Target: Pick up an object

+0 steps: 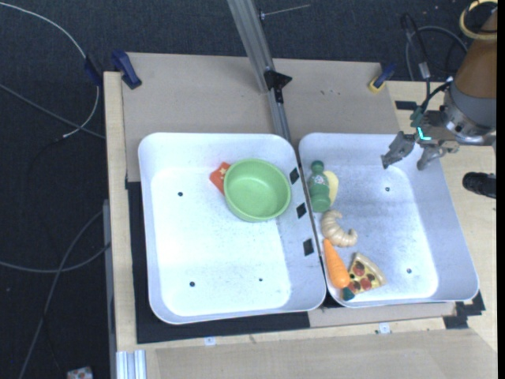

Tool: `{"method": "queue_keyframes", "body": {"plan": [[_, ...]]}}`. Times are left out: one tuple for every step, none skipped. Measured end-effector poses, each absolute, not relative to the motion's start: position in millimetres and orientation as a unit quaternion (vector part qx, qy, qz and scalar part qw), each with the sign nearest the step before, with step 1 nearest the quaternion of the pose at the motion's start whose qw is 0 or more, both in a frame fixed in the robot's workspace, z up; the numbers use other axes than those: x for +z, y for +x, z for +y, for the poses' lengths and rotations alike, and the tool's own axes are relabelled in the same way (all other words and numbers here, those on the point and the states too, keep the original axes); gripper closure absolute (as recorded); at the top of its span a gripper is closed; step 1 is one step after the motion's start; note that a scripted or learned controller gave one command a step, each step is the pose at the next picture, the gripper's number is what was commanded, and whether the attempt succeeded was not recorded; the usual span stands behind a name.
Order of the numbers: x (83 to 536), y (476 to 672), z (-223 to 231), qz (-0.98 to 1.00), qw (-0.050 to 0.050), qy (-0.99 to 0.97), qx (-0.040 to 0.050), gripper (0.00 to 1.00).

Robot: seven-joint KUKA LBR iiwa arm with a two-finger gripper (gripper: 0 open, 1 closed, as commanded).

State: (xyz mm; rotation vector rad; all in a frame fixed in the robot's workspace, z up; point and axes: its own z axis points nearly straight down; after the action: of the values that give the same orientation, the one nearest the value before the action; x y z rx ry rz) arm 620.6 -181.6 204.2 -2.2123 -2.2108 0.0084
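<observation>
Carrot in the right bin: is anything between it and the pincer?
Nothing visible. The pincer hangs over the right bin's far right, bare floor lying between it and the carrot; croissant and pizza slice flank the carrot.

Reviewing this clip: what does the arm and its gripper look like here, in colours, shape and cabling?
The arm is grey with a broad orange band above the wrist. Black cables loop beside it. The gripper is a small grey metal unit with two slim dark fingers and a small teal light on its body.

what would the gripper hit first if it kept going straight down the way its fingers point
Probably bare floor of the right bin: the gripper hangs over its upper right part, well clear of the toys along the left wall. Height is unclear.
</observation>
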Motion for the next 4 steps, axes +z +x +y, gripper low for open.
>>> {"method": "queue_keyframes", "body": {"plan": [[209, 622.3, -182, -0.707, 0.004, -0.707, 0.0004, 0.0], [164, 617.5, -175, -0.707, 0.006, -0.707, 0.0025, 0.0], [100, 611.5, -172, -0.707, 0.008, -0.707, 0.0033, 0.0], [96, 610.9, -171, -0.707, 0.007, -0.708, 0.0023, 0.0]]}}
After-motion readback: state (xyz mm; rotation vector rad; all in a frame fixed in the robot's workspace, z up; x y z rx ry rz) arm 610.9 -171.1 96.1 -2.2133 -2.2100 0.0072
